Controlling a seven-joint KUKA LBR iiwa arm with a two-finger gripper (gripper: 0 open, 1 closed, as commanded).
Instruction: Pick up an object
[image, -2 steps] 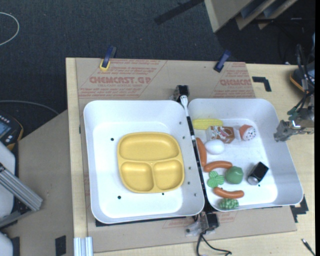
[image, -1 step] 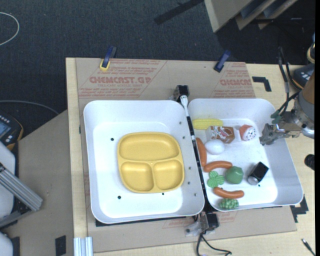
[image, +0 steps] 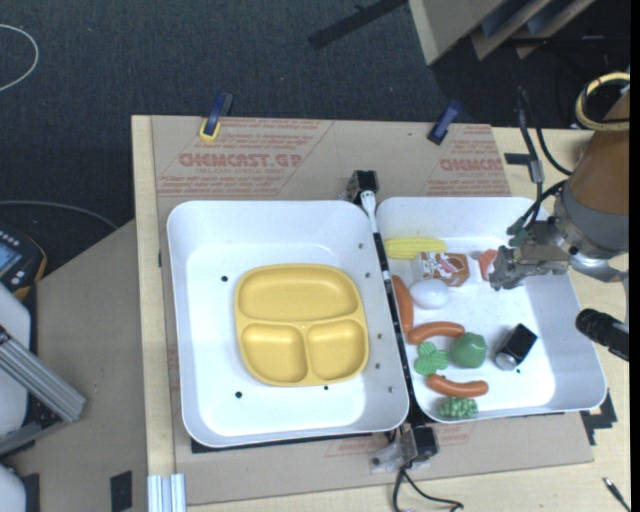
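Camera view: gripper (image: 506, 270) hovers at three o'clock over the right bin (image: 570, 300), its grip impossible to judge, apparently mid-approach. Nearest toy, a reddish piece (image: 486, 262), lies just beside it; descending comes next.

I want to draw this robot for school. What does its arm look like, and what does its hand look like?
The arm comes in from the right. It is rounded and bulky, with a brownish-orange band above a smooth grey wrist section. Thin black cables loop beside it. The gripper at the end is a small, boxy cluster of dark grey metal parts, much smaller than the arm.
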